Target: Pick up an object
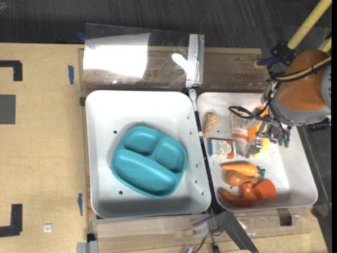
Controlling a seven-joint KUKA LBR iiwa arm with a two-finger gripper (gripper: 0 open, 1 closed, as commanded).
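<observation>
The right bin (300,173) holds a heap of toy food. In it lie a tan bread-like piece (210,123), a small white and blue carton (221,148), a red and white packet (239,129), an orange carrot (241,168), a red cup (265,188) and a dark red piece (230,196). My gripper (256,143) hangs low over the middle of this bin, just right of the carton and packet and above the carrot. Cables and small coloured parts crowd around it, and something yellow (265,144) lies right beside it.
A teal divided plate (150,159) lies in the left bin (105,109). A clear plastic sheet (142,59) stands behind the bins. The arm's orange band (303,88) looms over the right bin's far right corner. Brown bench surface spreads to the left.
</observation>
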